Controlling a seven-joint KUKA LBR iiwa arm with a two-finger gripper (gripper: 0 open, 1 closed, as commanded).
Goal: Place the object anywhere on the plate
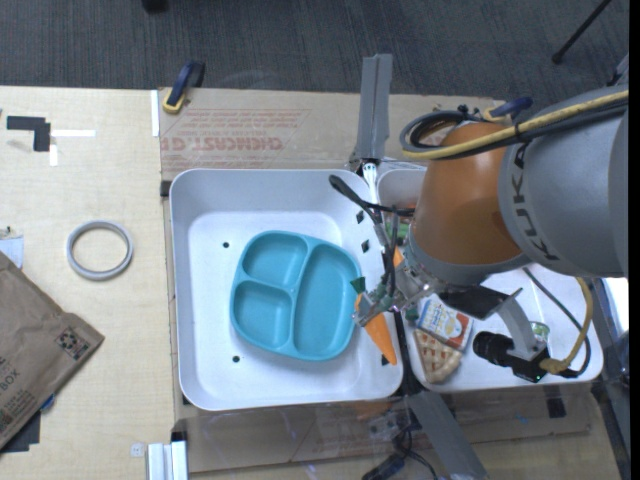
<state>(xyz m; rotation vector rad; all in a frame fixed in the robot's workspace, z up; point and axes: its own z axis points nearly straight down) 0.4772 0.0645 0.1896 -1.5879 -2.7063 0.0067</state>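
Observation:
A light blue plate (295,295) with three compartments lies in the left white bin (200,268). My gripper (384,298) hangs over the divide between the two bins, just off the plate's right edge. It is shut on a toy carrot (380,336), orange with a green top. The green end sits between the fingers and the orange tip points toward the front. The carrot hangs above the left bin's right rim and slightly overlaps the plate's right edge. The arm's orange band and grey body hide much of the right bin.
In the right bin (590,368) lie a toy waffle (438,355) and a small printed carton (444,320). A black cable plug (510,353) hangs by the wrist. On the bench to the left sit a tape ring (100,249) and a brown cardboard box (35,343).

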